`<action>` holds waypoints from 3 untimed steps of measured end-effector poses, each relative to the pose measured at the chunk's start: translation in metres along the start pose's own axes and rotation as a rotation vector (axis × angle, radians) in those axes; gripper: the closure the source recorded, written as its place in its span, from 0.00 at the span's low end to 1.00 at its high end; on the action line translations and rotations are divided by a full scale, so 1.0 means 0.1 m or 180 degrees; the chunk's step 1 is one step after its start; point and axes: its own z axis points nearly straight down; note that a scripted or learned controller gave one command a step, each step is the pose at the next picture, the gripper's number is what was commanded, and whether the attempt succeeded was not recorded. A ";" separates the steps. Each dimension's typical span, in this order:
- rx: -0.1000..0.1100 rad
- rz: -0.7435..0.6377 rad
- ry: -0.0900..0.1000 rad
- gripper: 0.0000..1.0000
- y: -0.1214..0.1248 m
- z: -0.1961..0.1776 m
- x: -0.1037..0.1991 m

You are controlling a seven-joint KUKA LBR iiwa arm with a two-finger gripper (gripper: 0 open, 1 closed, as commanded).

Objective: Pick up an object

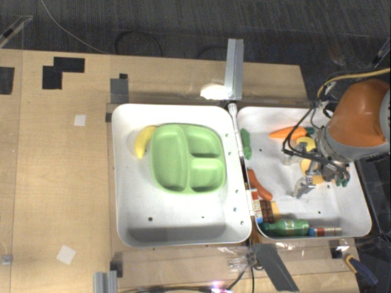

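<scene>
My gripper (313, 179) hangs low in the right bin (360, 215), below the grey arm with its orange band (361, 115). It is over the bare white floor in the bin's middle right. An orange carrot (282, 133) lies just up and left of it, and a yellow object (305, 144) is partly hidden under the wrist. A reddish sausage (259, 188) lies to the left near the dividing wall. A green bottle (286, 227) rests along the front wall. Nothing visible sits in the gripper.
A green pod-shaped item (245, 143) lies at the right bin's left wall. The left bin (131, 215) holds a green divided plate (186, 157) and a yellow banana (143, 141). Small items (324, 230) lie beside the bottle. Cables loop around the wrist.
</scene>
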 end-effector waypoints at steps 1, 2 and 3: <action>-0.0001 -0.0944 0.0000 0.00 -0.18 0.02 -0.37; 0.0002 -0.0660 -0.0006 0.00 -0.01 0.00 0.05; 0.0006 -0.1202 -0.0019 0.00 -0.44 -0.24 -1.03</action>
